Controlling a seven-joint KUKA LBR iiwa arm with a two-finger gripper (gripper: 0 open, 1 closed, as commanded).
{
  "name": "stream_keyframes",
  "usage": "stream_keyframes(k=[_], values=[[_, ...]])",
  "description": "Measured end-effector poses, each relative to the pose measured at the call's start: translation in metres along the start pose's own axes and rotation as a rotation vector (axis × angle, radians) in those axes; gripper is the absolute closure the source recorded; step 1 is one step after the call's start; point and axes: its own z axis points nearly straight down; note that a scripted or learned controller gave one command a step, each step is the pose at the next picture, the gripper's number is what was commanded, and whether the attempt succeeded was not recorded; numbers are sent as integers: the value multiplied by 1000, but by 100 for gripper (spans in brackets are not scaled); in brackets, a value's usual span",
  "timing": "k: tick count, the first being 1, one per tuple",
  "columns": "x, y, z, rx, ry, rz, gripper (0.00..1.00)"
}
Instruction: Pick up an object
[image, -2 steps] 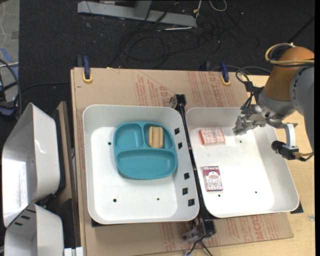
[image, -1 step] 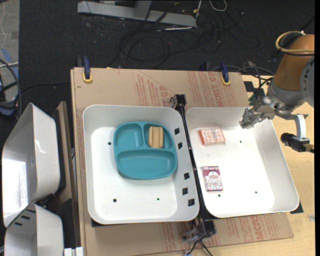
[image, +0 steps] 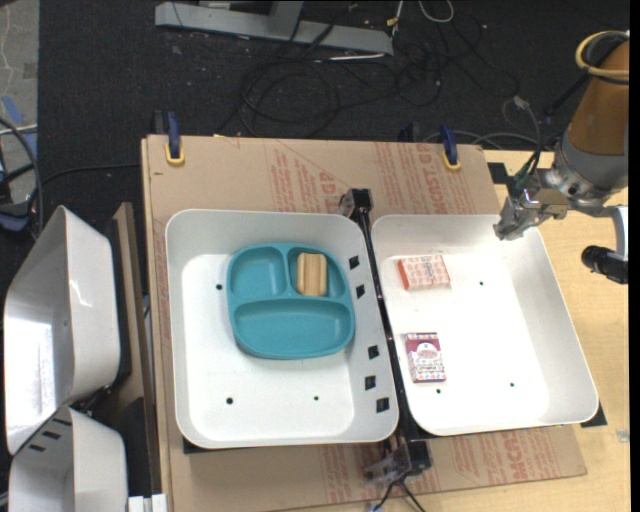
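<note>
the claw (image: 510, 226) hangs over the right bin's (image: 560, 330) upper right rim; whether it is apart or together i cannot tell. 2 small packets (image: 423, 271) (image: 425, 357) lie at that bin's left side, well apart from it.

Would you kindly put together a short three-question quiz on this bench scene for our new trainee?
1. True or false: the wooden block lies in a compartment of the teal tray.
2. How many packets lie in the right bin? A) one B) two C) three
3. Fill in: the gripper hangs over the right bin's far ____ corner.

Key: 1 true; 2 B, the pale packet and the red packet; 3 right.
</note>
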Motion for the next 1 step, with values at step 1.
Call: stream_keyframes(k=[1], values=[[44,-8,-5,4,1,-2,100]])
